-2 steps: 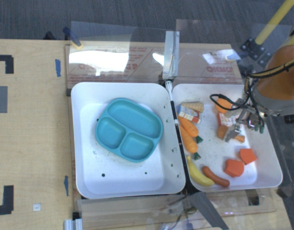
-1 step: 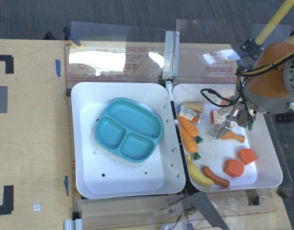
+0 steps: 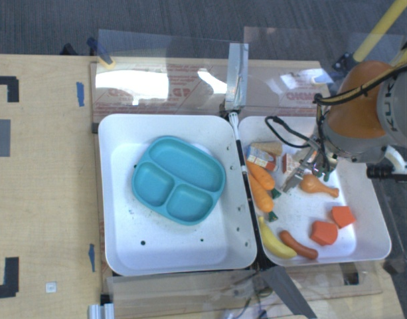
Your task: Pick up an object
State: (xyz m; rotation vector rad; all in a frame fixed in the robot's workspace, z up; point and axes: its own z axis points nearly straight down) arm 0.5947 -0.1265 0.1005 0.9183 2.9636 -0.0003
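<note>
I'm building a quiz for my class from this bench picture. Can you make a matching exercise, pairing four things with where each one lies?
Things:
1. divided plate
2. banana
3. carrots
4. sausage

Places:
A. right bin, front left corner
B. left bin, middle
C. right bin, front, just right of the banana
D. right bin, along its left wall

Pairs: 1-B, 2-A, 3-D, 4-C

You're looking at a grey arm (image 3: 389, 121) with a rounded orange band (image 3: 359, 98) above the wrist. Black cables (image 3: 289, 131) loop off the wrist housing. The claw (image 3: 303, 173) is slim, metallic grey, with dark fittings.
</note>
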